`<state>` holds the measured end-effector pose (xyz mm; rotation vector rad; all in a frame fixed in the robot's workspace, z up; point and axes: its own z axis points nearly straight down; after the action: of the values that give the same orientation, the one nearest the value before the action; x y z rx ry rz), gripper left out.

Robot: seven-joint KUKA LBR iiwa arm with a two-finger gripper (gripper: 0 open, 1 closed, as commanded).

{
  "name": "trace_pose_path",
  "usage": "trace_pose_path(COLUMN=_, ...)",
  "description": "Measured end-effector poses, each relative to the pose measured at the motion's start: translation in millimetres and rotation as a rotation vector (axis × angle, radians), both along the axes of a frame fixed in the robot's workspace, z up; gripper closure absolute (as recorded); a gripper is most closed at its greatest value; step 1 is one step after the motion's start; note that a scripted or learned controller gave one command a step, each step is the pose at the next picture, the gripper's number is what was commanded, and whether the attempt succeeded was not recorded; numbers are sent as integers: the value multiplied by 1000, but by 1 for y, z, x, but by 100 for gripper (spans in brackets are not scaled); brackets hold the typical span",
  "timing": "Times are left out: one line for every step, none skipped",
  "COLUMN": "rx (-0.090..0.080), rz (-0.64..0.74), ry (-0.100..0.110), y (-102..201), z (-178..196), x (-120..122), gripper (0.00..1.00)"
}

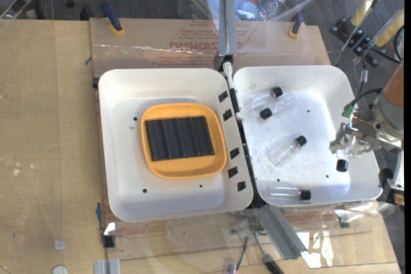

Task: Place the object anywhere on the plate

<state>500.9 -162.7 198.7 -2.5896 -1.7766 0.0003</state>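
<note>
Down over the right edge of the right bin (324, 83) with the gripper (350, 145), a clear black-capped vial (341, 162) hanging just beneath it, though impossible to tell whether clamped on it or merely above it. Four more capped vials scattered across that bin: two at the far left (273, 96), (265, 112), one in the middle (288, 149), one along the near wall (290, 193). Over in the left bin (115, 138) on the tabletop (45, 138), an orange plate (183, 167) with a dark ribbed centre, well apart from every vial.
</note>
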Motion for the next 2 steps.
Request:
trace_pose_path(rx=-1, rz=90, ry=-1, y=27, z=-5, x=31, gripper=100)
trace_pose_path(rx=-1, rz=132, ry=0, y=68, z=5, x=103, gripper=100)
